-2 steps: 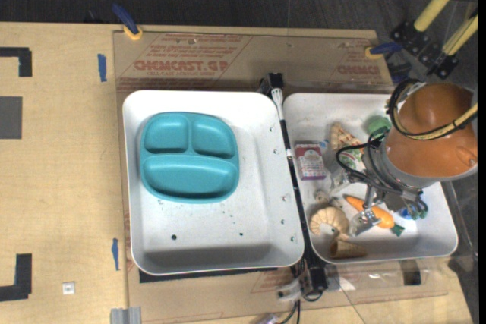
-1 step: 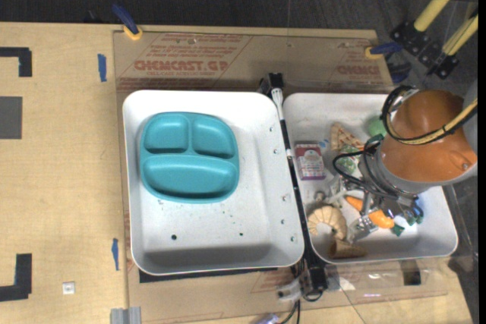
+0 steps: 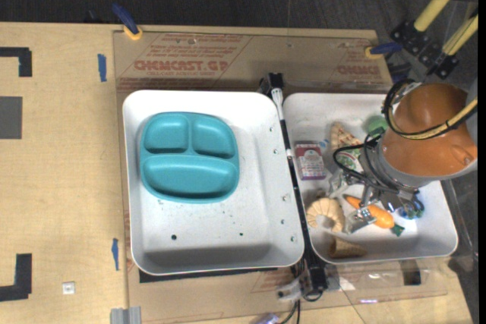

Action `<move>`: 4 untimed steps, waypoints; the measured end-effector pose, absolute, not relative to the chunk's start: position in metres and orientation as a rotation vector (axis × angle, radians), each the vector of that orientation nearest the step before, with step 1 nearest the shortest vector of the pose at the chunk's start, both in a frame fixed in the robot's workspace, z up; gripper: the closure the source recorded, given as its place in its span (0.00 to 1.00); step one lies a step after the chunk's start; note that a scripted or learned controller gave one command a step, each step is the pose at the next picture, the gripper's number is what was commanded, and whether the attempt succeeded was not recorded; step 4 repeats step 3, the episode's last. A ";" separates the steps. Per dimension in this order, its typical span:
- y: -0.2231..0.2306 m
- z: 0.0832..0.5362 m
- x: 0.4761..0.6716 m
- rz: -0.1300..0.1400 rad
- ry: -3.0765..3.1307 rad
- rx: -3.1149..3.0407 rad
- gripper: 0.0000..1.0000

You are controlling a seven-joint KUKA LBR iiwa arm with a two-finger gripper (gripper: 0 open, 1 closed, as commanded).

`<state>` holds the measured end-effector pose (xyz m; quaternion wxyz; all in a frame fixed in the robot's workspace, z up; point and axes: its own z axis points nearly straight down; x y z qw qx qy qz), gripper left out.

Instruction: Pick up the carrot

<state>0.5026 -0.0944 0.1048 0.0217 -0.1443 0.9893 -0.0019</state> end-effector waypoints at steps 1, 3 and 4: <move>-0.093 0.115 0.505 -0.006 3.058 -0.447 1.00; -0.109 0.091 0.494 -0.002 3.043 -0.685 0.00; -0.109 0.091 0.494 -0.002 3.043 -0.685 0.00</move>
